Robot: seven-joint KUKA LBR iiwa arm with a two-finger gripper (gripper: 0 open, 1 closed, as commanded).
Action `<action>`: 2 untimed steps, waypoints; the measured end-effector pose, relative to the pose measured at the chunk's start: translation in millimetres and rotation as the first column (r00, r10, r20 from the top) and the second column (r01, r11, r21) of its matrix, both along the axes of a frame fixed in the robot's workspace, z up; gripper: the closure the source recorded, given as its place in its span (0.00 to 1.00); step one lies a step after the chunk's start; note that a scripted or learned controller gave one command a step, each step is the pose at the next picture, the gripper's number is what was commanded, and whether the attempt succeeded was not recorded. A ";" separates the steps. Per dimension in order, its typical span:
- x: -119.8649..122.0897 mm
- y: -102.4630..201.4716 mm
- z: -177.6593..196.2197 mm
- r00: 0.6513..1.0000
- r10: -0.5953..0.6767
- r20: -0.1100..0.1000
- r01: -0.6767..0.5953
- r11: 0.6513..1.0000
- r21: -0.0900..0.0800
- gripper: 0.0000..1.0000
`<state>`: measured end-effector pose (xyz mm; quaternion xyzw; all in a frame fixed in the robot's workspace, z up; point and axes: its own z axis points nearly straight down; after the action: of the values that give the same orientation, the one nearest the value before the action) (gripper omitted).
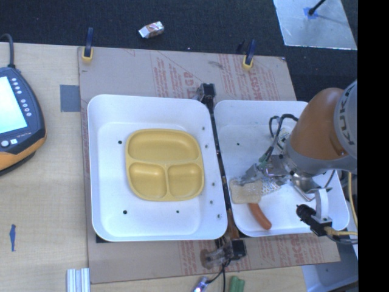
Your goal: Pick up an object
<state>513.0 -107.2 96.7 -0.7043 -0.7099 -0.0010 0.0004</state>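
Yellow divided plate (164, 165) sits at the centre of the left bin (103, 117). Gripper (262, 174) hangs low in the right bin (243, 111); finger state cannot be told. Tan sponge-like piece (245, 193) and orange carrot-like piece (260, 216) lie near that bin's front edge, just beside the gripper

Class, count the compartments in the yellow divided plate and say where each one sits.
3. The yellow plate in the left bin has one wide compartment across its far side and two smaller ones side by side along its near side.
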 end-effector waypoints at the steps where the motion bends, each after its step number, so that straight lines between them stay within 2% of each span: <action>1: 74.3 -92.7 50.8 1.000 -0.006 -0.001 0.006 1.000 -0.004 0.00; 2: 115.1 -95.1 -5.4 1.000 -0.003 -0.004 0.003 1.000 -0.002 0.00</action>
<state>628.1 -202.3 91.2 -0.7055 -0.7087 0.0010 0.0009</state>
